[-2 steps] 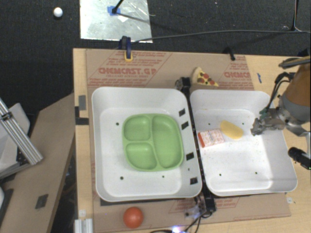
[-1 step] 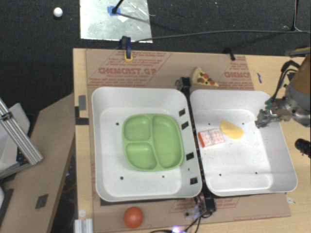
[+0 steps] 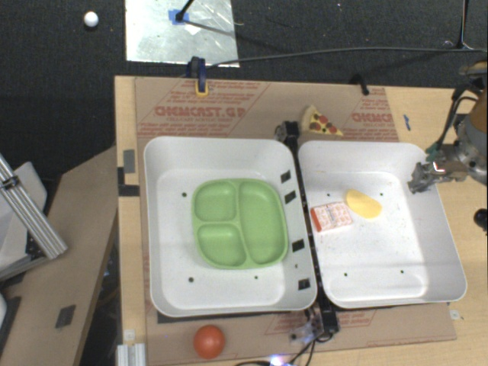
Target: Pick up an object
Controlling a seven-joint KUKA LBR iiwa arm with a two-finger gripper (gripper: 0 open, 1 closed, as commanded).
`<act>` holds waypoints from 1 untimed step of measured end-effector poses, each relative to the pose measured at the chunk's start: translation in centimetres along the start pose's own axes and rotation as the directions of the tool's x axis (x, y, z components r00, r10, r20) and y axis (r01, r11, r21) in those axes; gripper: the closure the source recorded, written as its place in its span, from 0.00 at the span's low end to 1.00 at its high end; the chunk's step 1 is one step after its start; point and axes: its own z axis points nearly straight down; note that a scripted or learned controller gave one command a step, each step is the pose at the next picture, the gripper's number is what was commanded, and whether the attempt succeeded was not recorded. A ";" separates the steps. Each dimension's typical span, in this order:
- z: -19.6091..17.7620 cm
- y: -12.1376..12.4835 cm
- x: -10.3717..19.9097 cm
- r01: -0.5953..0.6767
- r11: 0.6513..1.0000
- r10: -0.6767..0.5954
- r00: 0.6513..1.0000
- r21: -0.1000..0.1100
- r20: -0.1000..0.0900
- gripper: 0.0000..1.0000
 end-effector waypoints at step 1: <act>0.4 -1.4 4.8 0.001 1.000 -0.001 1.000 0.003 -0.001 1.00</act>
